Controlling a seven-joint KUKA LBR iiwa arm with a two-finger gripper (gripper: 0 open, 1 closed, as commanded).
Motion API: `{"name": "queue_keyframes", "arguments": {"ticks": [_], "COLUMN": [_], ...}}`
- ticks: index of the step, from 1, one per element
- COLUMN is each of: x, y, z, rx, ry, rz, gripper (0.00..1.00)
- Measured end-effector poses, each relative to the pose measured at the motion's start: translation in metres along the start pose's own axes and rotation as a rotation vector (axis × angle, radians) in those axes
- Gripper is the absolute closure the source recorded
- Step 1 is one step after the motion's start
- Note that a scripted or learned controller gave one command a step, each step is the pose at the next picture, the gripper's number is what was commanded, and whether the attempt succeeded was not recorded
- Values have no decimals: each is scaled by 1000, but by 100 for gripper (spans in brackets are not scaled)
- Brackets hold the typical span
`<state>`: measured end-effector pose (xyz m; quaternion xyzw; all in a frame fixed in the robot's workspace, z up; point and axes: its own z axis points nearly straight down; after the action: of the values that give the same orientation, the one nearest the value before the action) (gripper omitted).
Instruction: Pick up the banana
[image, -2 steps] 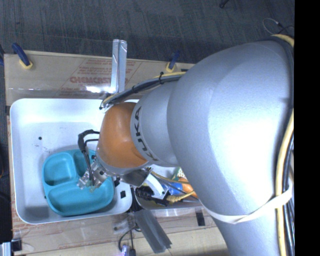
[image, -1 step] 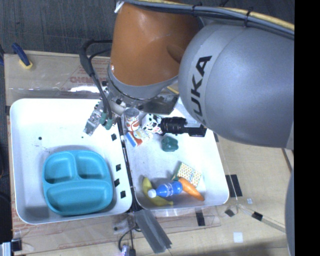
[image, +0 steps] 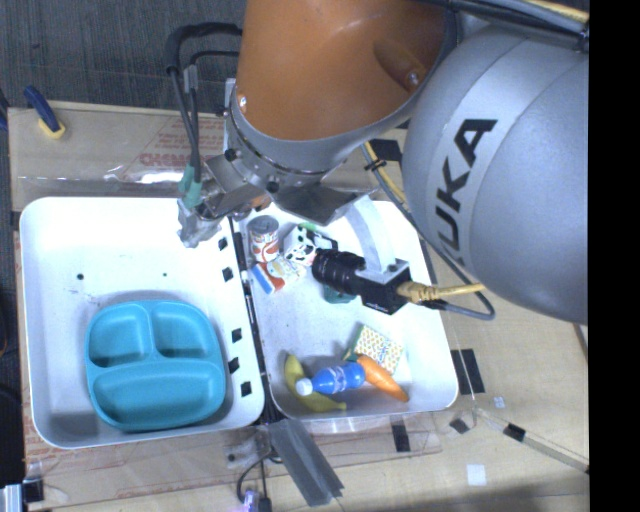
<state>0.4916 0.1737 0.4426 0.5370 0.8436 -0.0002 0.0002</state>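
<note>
Banana (image: 303, 390): one, lying at the near end of the right bin (image: 437, 355), partly under a single blue bottle (image: 335, 380), with one carrot (image: 382, 377) just beside that and one dotted packet (image: 380, 348) behind. Farther up the same bin sit one small can (image: 264, 235) and one black-and-white spotted toy (image: 298, 248). The left bin (image: 40, 300) holds one blue divided tray (image: 155, 364). The arm looms large from the right, orange band uppermost; its gripper (image: 198, 222) hangs over the left bin's far right corner, well apart from the banana. I cannot tell whether it is spread or pressed together
</note>
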Motion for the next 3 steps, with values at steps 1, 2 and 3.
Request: {"name": "queue_keyframes", "arguments": {"ticks": [1,2,3], "x": [5,5,5], "y": [-15,-15,6], "z": [35,35,203], "rx": [3,4,3], "ry": [0,0,1], "rz": [-3,-3,-534], "gripper": [100,0,0]}}
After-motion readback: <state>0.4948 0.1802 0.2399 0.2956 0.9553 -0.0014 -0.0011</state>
